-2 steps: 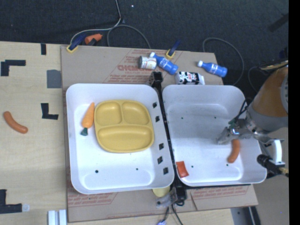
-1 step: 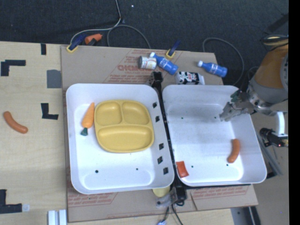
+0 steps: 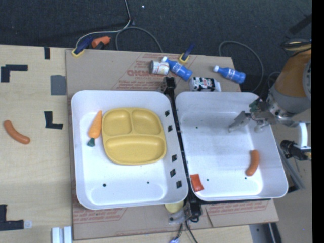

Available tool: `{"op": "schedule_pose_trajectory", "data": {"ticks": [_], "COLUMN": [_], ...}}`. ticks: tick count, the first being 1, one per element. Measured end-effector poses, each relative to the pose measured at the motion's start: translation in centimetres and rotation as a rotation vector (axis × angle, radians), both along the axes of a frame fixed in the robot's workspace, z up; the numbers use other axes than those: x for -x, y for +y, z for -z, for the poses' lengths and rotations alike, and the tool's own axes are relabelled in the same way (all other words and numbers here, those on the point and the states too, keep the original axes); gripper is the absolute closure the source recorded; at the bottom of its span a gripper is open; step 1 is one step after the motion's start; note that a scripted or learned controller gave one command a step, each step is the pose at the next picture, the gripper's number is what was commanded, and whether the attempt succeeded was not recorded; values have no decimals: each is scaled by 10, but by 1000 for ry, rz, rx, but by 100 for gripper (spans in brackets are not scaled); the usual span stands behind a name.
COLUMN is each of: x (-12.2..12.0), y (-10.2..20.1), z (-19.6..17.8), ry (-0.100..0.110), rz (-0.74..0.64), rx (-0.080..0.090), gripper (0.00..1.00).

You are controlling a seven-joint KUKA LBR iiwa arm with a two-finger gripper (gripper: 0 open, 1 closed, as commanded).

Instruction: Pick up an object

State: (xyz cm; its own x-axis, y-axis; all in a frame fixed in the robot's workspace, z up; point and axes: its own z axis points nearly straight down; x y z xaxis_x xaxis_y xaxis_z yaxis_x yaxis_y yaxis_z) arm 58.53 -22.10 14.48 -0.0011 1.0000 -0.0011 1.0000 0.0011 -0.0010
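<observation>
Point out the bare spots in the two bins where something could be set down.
Right bin: bare floor between the gripper, the toy sausage and the orange block. Left bin: a bare strip below the yellow divided plate; crowded beside the toy carrot.

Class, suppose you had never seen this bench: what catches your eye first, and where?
The yellow divided plate in the left bin, a toy carrot beside it. In the right bin lies a toy sausage, with the gripper above its far right side.
</observation>
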Motion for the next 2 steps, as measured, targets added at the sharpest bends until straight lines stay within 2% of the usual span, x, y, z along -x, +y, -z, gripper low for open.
{"op": "schedule_pose_trajectory", "data": {"ticks": [1, 2], "x": [79, 4], "y": [-4, 0], "z": [61, 58], "ry": [-3, -7], "rz": [4, -3], "rx": [1, 3], "gripper": [0, 0]}}
